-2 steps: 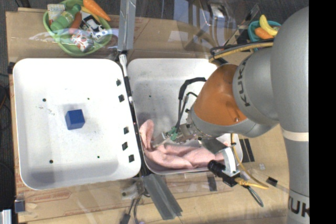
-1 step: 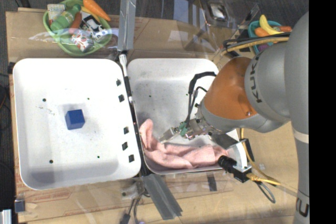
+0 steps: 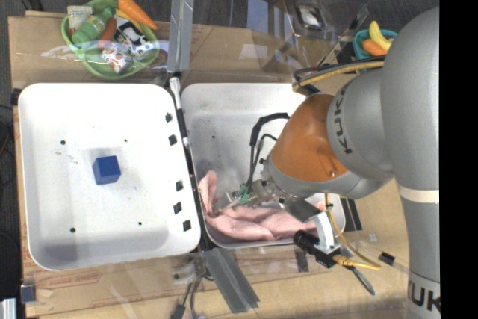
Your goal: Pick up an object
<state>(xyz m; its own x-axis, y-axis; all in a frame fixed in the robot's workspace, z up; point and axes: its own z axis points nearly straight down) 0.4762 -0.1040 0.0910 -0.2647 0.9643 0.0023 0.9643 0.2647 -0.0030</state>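
Arm (image 3: 358, 138) comes in from the right and is bent down over the right bin (image 3: 224, 104); orange band sits low over the bin's middle. Gripper (image 3: 250, 194) is down at the near side of that bin, right on top of the pink cloth (image 3: 246, 224). Wrist body blocks the tips, so can't tell the claw's state, and can't tell if it has any cloth.

Pink cloth lies crumpled along the near wall of the right bin, one lobe running up the left wall. Something small and green sits at the gripper, touching the cloth; too small to identify.

Left bin (image 3: 45, 160) holds a blue cube (image 3: 107, 169), left of centre, well apart from the arm.

Green bowl (image 3: 101, 67) of toy items sits on the bench beyond the left bin.
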